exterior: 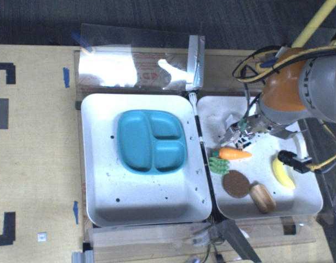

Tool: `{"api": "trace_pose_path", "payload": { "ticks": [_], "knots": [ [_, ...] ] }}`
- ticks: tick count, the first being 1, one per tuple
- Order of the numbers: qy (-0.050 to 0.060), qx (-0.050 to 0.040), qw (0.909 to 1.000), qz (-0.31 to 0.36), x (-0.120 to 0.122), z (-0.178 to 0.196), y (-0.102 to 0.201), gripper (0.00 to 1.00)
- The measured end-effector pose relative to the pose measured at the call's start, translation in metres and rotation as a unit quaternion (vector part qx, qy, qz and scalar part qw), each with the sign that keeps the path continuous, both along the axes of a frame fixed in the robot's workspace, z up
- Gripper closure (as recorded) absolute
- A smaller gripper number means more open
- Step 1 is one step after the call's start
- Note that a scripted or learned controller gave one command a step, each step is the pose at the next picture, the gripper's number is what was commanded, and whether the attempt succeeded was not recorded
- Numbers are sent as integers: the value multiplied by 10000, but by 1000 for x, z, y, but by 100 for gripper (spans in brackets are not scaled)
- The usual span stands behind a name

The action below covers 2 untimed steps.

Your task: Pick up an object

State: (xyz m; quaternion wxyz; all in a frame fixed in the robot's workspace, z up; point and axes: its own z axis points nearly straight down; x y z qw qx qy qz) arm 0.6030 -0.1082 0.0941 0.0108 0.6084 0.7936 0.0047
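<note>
The two bins (96, 163) looked like smooth white plastic, the left one glossy under glare. The blue tray (151, 141) at its twelve o'clock end seemed matt plastic. The bench (36, 158) looked like pale wood.

Two shallow white plastic bins sit side by side, touching along a shared edge. The left bin (96, 163) holds a blue three-compartment plastic tray (152, 141), near its centre. In the right bin (307, 199), the orange toy carrot with green leaves (231, 155) lies at nine o'clock. The flat brown round cookie (236, 183) is at seven o'clock, with the tan bread roll (262, 197) just beside it at six o'clock. The yellow toy banana (283, 173) lies at four o'clock. The two-finger gripper (241, 133) hangs at eleven o'clock, just behind the carrot.
</note>
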Motion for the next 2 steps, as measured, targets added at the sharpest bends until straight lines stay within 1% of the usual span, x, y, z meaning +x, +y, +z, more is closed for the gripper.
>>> {"api": "trace_pose_path", "payload": {
  "ticks": [1,2],
  "knots": [
    [-41,-20,10000,-17,2,13,-3,100],
    [114,42,9985,-540,54,92,66,100]
  ]
}}
